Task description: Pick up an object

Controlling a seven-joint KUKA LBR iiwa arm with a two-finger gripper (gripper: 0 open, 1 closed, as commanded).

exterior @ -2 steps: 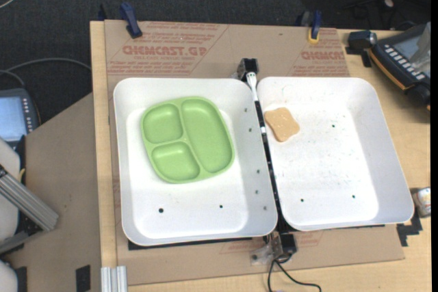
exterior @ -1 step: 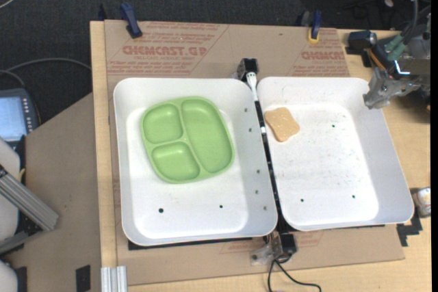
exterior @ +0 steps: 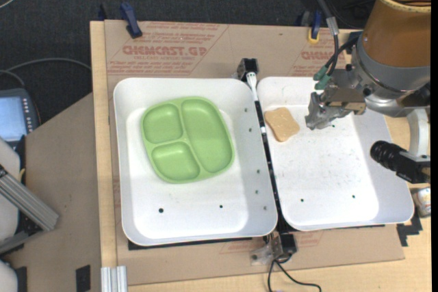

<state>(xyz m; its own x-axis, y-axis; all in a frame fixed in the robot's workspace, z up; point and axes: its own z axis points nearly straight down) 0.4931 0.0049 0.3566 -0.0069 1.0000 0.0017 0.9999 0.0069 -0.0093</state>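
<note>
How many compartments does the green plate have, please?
3. The green plate in the left bin has one compartment at upper left, one long compartment on the right and one at lower left. None looks hidden.

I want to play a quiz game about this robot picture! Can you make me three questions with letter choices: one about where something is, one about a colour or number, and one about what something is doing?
1. Where is the tan sponge?
A. right bin
B. left bin
C. on the floor

2. How many sections has the green plate?
A. two
B. three
C. five

3. What is the sponge doing?
A. hanging from the gripper
B. lying flat in a bin
C. sitting on the plate

Answers:
1 A, it lies by that bin's left wall.
2 B, ridges split it in three.
3 B, it rests apart from the gripper.
</note>
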